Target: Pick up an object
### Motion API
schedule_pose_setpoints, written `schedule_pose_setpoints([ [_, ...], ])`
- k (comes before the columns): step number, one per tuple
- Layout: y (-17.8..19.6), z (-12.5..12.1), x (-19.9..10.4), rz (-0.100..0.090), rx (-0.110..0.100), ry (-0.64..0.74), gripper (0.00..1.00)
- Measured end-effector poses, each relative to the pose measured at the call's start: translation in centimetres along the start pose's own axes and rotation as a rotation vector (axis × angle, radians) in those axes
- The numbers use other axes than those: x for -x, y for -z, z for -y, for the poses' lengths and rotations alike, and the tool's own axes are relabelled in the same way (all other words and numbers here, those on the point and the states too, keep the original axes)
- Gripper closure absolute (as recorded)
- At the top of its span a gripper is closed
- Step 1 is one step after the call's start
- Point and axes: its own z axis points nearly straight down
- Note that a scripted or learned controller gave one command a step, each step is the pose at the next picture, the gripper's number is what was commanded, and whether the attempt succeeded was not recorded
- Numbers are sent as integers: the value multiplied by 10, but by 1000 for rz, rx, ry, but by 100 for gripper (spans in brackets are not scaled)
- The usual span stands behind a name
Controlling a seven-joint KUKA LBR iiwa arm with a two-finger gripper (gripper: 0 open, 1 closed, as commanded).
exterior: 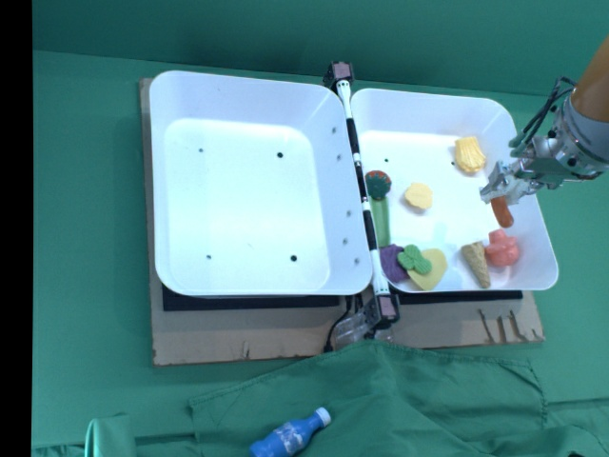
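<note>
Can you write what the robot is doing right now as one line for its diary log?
task: pick up an object | pincer: over right bin, near orange piece | holding: nothing seen | left bin

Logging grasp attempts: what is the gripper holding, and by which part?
Cannot be told: the gripper sits just above an orange-red piece, with no grip visible.

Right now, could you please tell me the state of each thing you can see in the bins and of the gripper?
Gripper: low over the right bin, above the orange piece.
Orange piece: lying flat by the right wall.
Yellow shell: lying loose.
Cone: on its side.
Pink toy: beside the cone.
Left bin: flat on the bench.
Bottle: lying on the cloth.
</note>
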Motion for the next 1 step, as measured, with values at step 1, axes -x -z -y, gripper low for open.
schedule_pose_setpoints([
  [1,65,-5,3,0,0,0,100],
])
